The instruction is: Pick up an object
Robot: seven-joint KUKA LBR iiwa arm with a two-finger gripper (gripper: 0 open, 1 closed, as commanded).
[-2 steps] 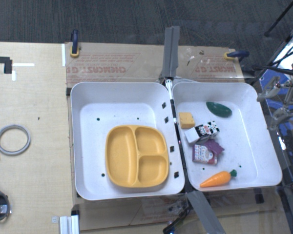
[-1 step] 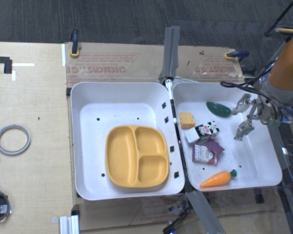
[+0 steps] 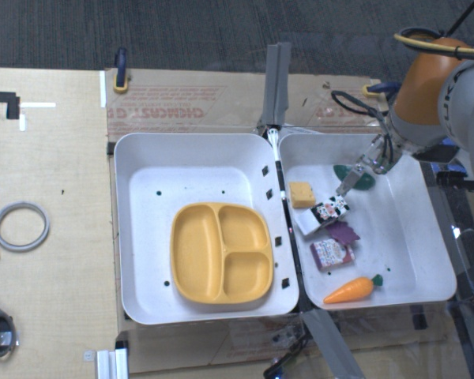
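Objects for picking lie in the right bin [image 3: 426, 235]: one yellow block [image 3: 302, 195], one black-and-white patterned piece [image 3: 330, 210] on a white card, one purple packet [image 3: 332, 251], one orange carrot [image 3: 351, 290], one dark green item [image 3: 363, 180]. Left bin [image 3: 142, 212] holds one yellow three-compartment plate [image 3: 221, 253]. Gripper [image 3: 349, 181] hangs over the right bin's upper middle, just above the patterned piece, beside the green item, right of the yellow block. Nothing visibly between its fingers; spread or pressed together, cannot tell. Carrot sits well apart, near front rim.
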